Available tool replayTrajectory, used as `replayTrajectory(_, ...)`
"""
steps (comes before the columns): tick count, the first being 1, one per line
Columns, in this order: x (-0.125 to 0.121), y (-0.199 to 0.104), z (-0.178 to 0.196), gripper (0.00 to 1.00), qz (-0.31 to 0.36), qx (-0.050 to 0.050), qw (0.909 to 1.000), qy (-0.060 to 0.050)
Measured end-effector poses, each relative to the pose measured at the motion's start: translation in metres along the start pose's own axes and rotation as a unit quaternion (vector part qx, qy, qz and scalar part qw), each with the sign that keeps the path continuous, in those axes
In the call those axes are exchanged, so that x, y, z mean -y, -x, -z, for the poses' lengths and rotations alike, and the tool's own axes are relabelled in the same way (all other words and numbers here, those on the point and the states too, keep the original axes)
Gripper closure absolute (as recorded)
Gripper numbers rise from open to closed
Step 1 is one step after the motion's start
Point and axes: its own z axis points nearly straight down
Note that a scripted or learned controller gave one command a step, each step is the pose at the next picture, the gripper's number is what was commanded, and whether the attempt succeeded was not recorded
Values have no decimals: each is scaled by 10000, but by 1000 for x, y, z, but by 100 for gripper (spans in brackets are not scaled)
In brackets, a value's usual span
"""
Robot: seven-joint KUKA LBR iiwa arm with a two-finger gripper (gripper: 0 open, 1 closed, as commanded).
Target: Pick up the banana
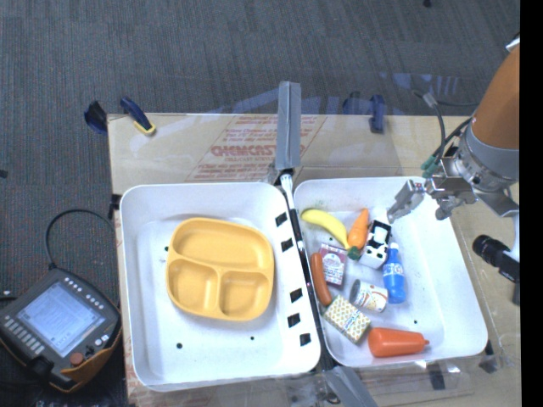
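The curved yellow banana point(326, 224) is lying in the right white bin point(450, 261), near its top left corner. Its long side is running from the upper left down to the lower right. One tip is pointing toward the divider between the bins, and the other tip is pointing at the small orange carrot point(359, 228) just beside it.

The grey metal hand point(422, 198) is hanging over the top right part of the same bin, well apart from the banana. Its two fingers are spreading open, and nothing is sitting between them.

Below the banana, a brown sausage point(321, 279), a blue bottle point(393, 275), a black and white dice point(377, 244) and a big orange carrot point(396, 342) are lying close together.

A yellow plastic plate with three parts point(221, 268) is sitting in the left white bin point(144, 312). Both bins are resting on the wooden desk point(187, 147).
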Motion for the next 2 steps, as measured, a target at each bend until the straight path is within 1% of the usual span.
replayTrajectory(1,-46,-67,-98,0,-1004,-6,9949,-20)
replayTrajectory(2,-66,-44,-174,0,-1255,-4,9921,1)
